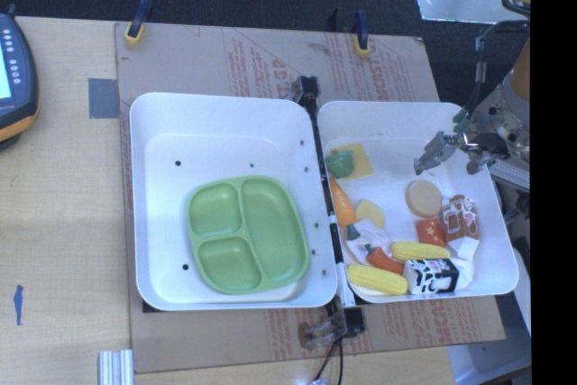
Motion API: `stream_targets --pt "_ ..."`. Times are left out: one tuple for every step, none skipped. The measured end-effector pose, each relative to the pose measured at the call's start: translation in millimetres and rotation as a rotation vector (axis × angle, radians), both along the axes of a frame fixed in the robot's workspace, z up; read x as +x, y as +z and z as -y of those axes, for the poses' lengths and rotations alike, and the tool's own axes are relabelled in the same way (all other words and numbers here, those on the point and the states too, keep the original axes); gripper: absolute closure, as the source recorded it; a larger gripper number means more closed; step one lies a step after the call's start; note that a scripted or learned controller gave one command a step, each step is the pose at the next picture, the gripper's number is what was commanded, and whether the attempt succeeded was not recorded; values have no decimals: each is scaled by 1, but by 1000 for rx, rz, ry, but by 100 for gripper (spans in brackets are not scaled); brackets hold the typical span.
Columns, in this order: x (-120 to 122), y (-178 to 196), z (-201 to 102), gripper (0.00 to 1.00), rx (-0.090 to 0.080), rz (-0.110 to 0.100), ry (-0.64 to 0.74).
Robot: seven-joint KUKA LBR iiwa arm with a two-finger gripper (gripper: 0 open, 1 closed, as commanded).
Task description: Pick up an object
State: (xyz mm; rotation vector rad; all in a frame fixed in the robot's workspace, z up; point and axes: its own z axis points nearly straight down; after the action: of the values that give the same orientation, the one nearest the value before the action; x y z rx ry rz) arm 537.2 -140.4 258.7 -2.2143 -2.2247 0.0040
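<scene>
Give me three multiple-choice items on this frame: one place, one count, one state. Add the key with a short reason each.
1. Where does the green divided plate lie?
A. in the left bin
B. in the right bin
C. on the bare bench

2. How many compartments does the plate have?
A. two
B. three
C. five

3. What is between the fingers of the gripper?
A. the corn cob
B. the milk carton
C. nothing

Key: 1 A, the plate rests on the floor of the left bin. 2 B, two ridges split it into three wells. 3 C, the gripper hangs open over the right bin, above the toy food, with the corn cob and the milk carton lying near the front wall.
</scene>
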Motion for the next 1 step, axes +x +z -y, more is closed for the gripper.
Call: stream_targets --pt "-41 -117 31 0 1 -3 -1"
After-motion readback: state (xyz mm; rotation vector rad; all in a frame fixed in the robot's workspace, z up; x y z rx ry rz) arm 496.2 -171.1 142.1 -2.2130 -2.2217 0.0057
